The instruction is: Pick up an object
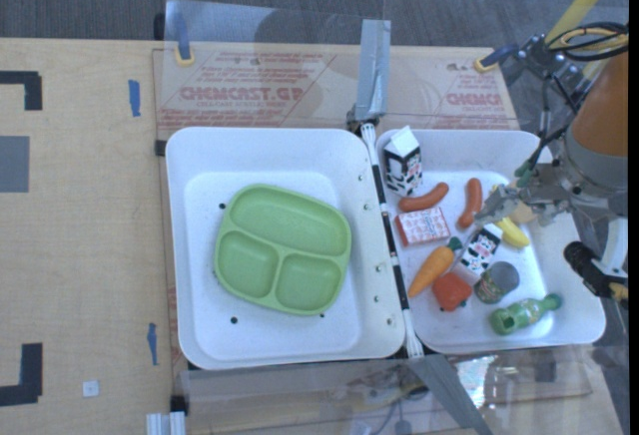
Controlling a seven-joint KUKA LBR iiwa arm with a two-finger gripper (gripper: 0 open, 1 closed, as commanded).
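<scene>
Pincer [502, 207] hangs low over the right bin [584, 323], near a banana [513, 231]. I cannot tell its state. Left bin [190, 253] holds a green plate [283, 249].

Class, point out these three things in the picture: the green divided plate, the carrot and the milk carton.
green divided plate [283, 248], camera view, on the ridge between its compartments.
carrot [431, 269], camera view, middle of its orange body.
milk carton [403, 167], camera view, on its front face.

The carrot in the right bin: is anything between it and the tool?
Yes. A small black-and-white carton lies between the carrot and the tool, close beside the carrot's top end, with a sausage nearby.
</scene>
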